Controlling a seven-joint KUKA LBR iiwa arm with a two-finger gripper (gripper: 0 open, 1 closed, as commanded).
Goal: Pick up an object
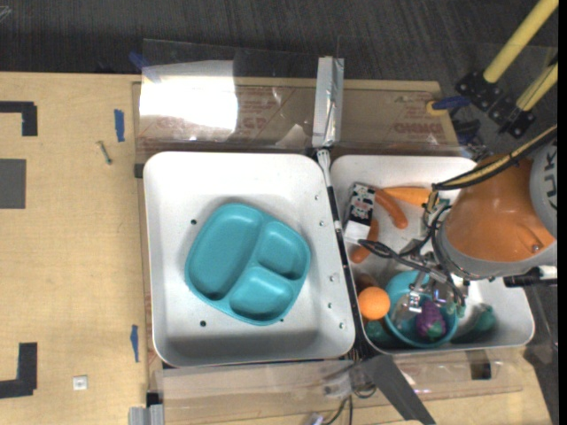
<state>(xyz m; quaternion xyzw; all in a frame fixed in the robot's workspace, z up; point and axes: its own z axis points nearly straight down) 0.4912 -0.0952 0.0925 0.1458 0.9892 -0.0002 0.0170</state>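
Gripper [430, 304] low over teal bowl [418, 319] in right bin [507, 336]; grip state perhaps closed, cannot tell. Orange ball [373, 304] just beside, leftward.

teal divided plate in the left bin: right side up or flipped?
Right side up. The teal plate lies flat in the left bin with its three compartments facing the camera, rims raised around each, nothing in them.

bright, even light, with white glare on the clear plastic sheet [190, 104].
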